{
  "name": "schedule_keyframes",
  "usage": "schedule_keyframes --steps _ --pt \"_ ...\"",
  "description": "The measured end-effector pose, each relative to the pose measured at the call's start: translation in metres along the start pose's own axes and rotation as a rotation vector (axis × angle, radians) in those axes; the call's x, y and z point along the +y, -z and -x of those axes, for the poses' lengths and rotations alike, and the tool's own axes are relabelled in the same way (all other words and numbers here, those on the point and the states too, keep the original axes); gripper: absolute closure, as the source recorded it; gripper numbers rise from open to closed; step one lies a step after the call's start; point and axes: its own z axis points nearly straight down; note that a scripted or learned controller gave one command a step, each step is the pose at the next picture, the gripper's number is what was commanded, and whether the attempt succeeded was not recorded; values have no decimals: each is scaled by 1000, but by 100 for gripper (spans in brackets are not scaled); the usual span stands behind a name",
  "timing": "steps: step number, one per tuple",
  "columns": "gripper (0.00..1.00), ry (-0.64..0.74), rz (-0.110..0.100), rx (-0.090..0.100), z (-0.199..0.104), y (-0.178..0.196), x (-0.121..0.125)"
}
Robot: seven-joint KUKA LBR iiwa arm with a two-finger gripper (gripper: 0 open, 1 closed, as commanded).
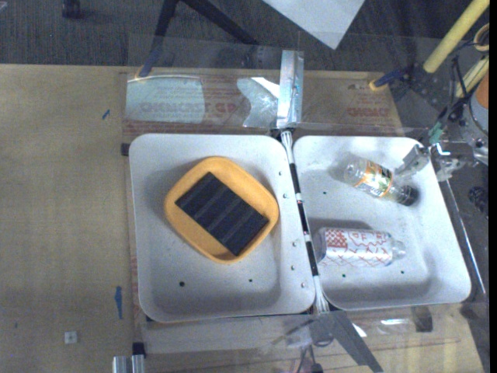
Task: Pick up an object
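In the left bin point(147, 286) lies a yellow rounded pad point(221, 208) with a dark ribbed panel on top. The right bin point(443, 278) holds two things. A small clear bottle point(371, 178) with an orange label and a dark cap lies on its side near the back. A red-and-white patterned bottle point(359, 247) lies on its side nearer the front. My gripper point(416, 160) comes in over the right bin's back right corner, just up and right of the small bottle's cap end. Nothing shows in its grasp.
The metal divider point(290, 92) stands behind the seam between the bins. Taped clear sheeting point(202, 99) lies on the bench behind the left bin. A yellow pole point(458, 26) and cables sit at the far right, by the arm point(466, 150).
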Motion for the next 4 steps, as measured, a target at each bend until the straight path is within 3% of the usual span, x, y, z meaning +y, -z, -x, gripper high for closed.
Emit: schedule_keyframes --steps 1,2,3,4 --pt "0 118 3 -2 -26 -67 54" --pt "0 295 7 -4 -28 -145 89" --pt "100 296 7 -6 -28 -133 89" --pt "100 514 5 -3 -82 -36 87"
